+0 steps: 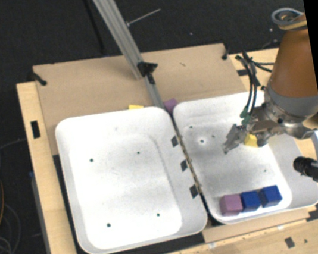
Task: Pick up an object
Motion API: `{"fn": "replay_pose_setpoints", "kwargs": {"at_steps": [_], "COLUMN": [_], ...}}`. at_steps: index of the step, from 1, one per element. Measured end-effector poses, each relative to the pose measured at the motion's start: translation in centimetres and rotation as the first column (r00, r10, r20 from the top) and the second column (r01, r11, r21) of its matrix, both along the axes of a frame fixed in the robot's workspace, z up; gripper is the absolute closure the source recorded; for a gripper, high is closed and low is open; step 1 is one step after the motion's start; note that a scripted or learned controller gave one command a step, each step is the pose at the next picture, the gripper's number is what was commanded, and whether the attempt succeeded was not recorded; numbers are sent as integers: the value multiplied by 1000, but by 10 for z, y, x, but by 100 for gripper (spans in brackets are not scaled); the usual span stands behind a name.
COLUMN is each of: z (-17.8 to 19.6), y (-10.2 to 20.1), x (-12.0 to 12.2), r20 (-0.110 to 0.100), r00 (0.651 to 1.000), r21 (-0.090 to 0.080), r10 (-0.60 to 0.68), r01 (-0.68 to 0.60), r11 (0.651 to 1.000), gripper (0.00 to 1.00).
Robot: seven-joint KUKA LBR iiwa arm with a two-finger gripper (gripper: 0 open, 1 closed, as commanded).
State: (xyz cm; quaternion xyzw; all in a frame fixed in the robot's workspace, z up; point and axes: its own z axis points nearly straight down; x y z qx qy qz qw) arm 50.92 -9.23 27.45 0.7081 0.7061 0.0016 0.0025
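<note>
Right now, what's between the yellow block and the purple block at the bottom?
Only bare white bin floor lies between the yellow block and the purple block, seen from the overhead camera.

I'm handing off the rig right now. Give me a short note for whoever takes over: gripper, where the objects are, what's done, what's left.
Gripper: over the right bin, a yellow block at its fingers; whether it is gripped is unclear.
Objects: purple block and two blue blocks line the right bin's near edge. Behind the bins sit a yellow piece and a purple piece.
Done: pick appears under way.
Left: confirm the grasp on the yellow block.
</note>
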Motion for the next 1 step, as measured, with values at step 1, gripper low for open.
{"fn": "replay_pose_setpoints", "kwargs": {"at_steps": [1], "z": [-73], "y": [-52], "x": [-19], "r20": [-12], "r00": [1000], "r21": [0], "r10": [-2], "r01": [2], "r11": [1000], "gripper": [0]}}
